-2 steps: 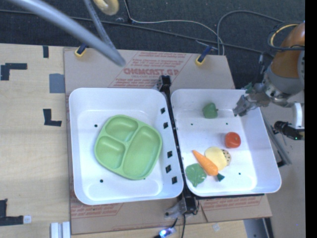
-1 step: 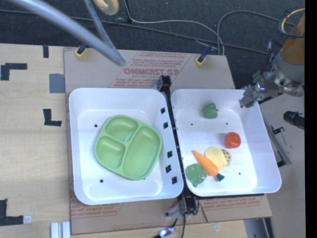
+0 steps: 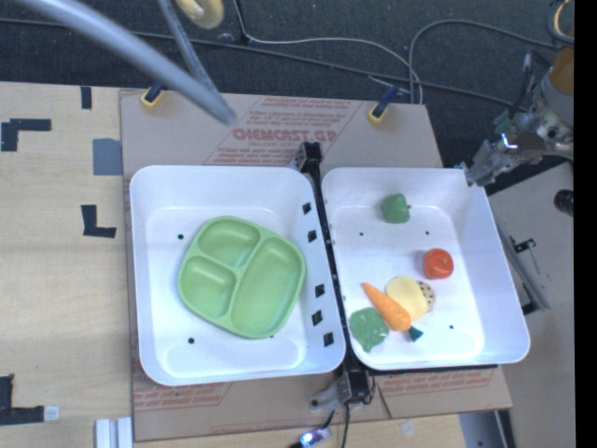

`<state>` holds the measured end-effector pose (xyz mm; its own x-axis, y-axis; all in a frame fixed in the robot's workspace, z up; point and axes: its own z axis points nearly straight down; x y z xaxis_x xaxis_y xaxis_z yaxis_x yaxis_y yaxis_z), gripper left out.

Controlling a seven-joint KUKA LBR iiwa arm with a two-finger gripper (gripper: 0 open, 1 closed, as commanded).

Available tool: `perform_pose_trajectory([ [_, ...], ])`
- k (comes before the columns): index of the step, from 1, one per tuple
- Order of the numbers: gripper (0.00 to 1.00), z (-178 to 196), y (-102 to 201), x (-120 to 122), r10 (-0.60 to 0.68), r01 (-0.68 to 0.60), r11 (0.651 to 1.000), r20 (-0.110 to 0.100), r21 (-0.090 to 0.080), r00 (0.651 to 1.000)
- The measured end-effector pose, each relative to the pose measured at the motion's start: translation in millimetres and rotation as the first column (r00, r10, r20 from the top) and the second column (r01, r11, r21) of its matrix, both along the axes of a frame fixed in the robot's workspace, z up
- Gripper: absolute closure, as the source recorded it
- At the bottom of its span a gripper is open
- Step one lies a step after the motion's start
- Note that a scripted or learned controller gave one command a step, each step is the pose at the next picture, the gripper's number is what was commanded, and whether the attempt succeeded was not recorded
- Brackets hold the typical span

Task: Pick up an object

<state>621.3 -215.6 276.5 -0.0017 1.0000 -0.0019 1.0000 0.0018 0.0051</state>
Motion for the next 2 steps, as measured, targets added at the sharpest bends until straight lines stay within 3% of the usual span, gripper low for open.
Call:
perform_pose_trajectory([
  [2,1.00,-4.8,118.9,-24.5,0.005,-0.005,1.000,-0.007,0.003,1.000],
])
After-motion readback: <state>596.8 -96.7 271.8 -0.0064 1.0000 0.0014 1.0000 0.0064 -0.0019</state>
